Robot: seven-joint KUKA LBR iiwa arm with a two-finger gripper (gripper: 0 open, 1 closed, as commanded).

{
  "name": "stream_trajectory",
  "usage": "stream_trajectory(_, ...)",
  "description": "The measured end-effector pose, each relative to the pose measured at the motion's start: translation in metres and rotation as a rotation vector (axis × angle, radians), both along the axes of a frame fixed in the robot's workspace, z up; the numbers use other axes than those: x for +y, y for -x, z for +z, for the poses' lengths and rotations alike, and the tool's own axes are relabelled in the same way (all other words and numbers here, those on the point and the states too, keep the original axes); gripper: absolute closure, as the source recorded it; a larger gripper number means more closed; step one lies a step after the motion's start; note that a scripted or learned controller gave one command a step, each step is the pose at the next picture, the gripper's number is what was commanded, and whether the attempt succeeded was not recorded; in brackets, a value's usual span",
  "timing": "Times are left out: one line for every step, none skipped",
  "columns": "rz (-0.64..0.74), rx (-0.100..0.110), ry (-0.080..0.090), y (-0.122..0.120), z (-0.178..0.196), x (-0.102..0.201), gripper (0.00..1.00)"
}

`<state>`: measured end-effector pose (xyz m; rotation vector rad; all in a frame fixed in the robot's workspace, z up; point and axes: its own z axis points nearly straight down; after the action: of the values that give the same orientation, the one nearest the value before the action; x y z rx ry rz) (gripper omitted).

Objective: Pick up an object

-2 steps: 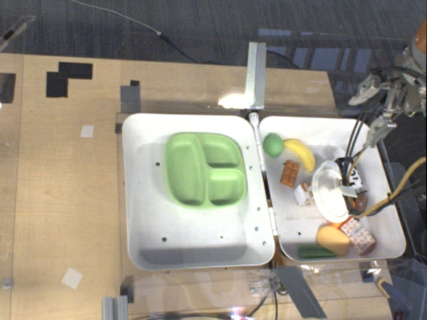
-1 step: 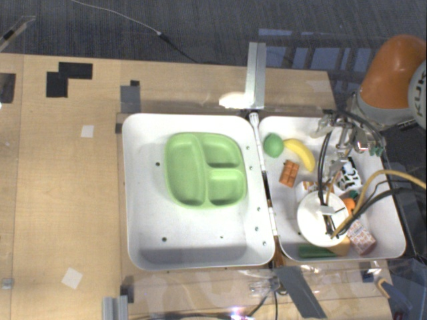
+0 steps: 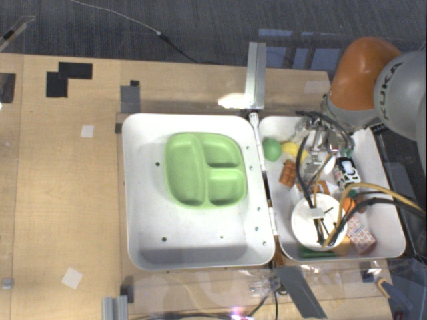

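Camera view: arm (image 3: 373,85) reaches in over the right bin (image 3: 393,179), gripper (image 3: 319,153) low among cables; cannot tell the jaws' state, and nothing is seen held. Likely the approach step. Candidates lie in the right bin: green ball (image 3: 271,149), yellow piece (image 3: 291,149), brown block (image 3: 287,173), white bowl (image 3: 313,220). Next move calls for descent onto one item. Clutter and cables crowd access. Left bin (image 3: 143,199) holds a green tray (image 3: 204,169).

The left bin (image 3: 143,179) has bare floor around its green divided tray (image 3: 203,169). The right bin (image 3: 383,172) is crowded: white bowl (image 3: 308,222), green ball (image 3: 271,149), cables (image 3: 373,195).
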<state>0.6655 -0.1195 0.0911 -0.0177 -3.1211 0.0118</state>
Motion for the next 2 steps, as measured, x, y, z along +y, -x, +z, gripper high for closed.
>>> stream_trajectory(-0.107,-0.043,-0.006,0.038,0.001,0.016,0.00)
stream_trajectory(-0.301,-0.050,-0.005,0.059,0.002,0.036,0.00)
